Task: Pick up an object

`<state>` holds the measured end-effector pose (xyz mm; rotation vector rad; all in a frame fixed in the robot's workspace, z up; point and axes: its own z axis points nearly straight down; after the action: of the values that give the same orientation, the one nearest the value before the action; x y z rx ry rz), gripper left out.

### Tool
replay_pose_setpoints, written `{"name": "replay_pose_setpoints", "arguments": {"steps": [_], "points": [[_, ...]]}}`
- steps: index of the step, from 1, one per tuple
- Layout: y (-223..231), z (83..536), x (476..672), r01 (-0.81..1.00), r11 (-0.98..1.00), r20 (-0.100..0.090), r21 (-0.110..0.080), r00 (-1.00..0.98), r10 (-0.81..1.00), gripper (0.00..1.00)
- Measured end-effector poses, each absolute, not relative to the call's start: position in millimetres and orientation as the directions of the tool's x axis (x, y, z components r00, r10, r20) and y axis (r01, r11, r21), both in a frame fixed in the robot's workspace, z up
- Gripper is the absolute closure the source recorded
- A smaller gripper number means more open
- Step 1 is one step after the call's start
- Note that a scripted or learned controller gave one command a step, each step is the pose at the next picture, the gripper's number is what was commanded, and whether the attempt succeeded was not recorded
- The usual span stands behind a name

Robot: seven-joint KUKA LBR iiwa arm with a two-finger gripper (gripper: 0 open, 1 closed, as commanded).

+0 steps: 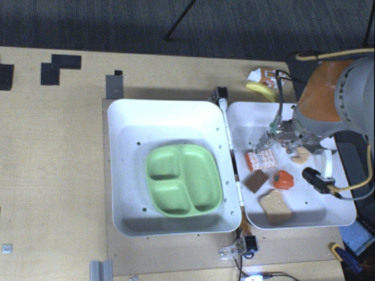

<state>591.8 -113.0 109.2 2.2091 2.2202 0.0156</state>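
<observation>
Grey end effector (270, 138) seemingly above red-and-white packet (261, 159).

Green tray (184, 180) in left bin (120, 157), claw (270, 138) over right bin (246, 119) w/ food items

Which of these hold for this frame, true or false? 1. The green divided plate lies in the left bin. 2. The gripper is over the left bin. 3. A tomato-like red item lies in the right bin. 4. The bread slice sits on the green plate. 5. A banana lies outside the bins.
1. True: the green divided plate lies in the left bin.
2. False: the gripper is over the right bin.
3. True: the red item lies there.
4. False: the bread slice lies in the right bin, near its front edge.
5. True: the banana lies on the bench behind the right bin.
</observation>
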Motion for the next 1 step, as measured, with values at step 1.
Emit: {"name": "replay_pose_setpoints", "arguments": {"steps": [1], "points": [[-83.5,86.4,540.4,1.000,0.002,0.001,0.006,-0.002,1.000,0.00]]}}
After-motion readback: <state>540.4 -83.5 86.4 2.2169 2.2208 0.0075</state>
